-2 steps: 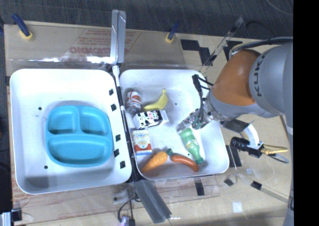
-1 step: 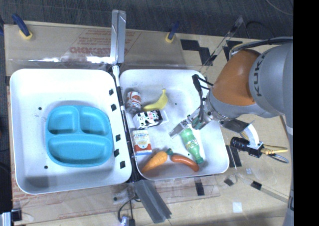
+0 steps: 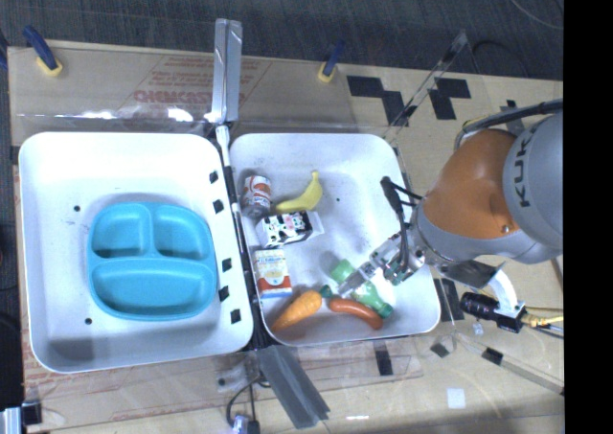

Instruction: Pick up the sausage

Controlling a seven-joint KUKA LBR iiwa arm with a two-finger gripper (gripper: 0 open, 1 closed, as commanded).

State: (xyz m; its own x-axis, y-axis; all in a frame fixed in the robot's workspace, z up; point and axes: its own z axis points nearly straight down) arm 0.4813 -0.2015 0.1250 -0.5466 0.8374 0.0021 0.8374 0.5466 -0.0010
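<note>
Bench: brown board [image 3: 402, 394] with dark carpet behind it at the top, and two blue clips on its far edge.
Bins: two white bins sit side by side. Left bin [image 3: 57, 327]. Right bin [image 3: 354, 159].
Left bin holds: a blue tray [image 3: 151, 262] with three parts. It lies flat in the middle.
Right bin holds: lots of small toy food, mostly near the left wall and the front wall.
Sausage: the sausage [image 3: 356, 310] is red-orange and lies flat near the front wall of the right bin. Its left end is just beside the carrot.
Carrot: the carrot [image 3: 295, 310] is orange and lies in the front left corner of the right bin.
Green thing: a green bottle [image 3: 362, 288] lies just behind the sausage, touching it or almost.
Banana: the banana [image 3: 302, 194] is yellow and sits near the back, well apart from the sausage.
Other things: a small can [image 3: 256, 194], a black and white box [image 3: 287, 226] and a little carton [image 3: 272, 271] sit along the left wall.
Arm: grey with a big orange part [image 3: 474, 188], reaching in from the right.
Gripper: the gripper [image 3: 369, 274] is down low over the green bottle, just behind the sausage. I cannot tell if it is wide or narrow. Nothing shows clearly between its tips.
</note>
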